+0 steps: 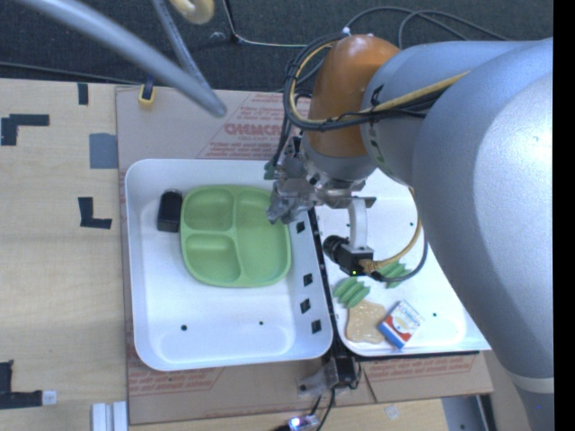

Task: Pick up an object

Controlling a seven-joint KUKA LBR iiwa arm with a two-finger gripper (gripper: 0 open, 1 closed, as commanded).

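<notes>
Arm (pixel 485 169) over green tray (pixel 235 236)

Your bench top (pixel 54 241) is pale wood grain with black tape marks (pixel 88 212) scattered left of the gripper. A cardboard sheet (pixel 243 124) with red print lies under it, running out behind. Dark carpet-like floor (pixel 269 7) sits farther back, a black cable (pixel 260 41) trailing over it. Light is even.
</notes>
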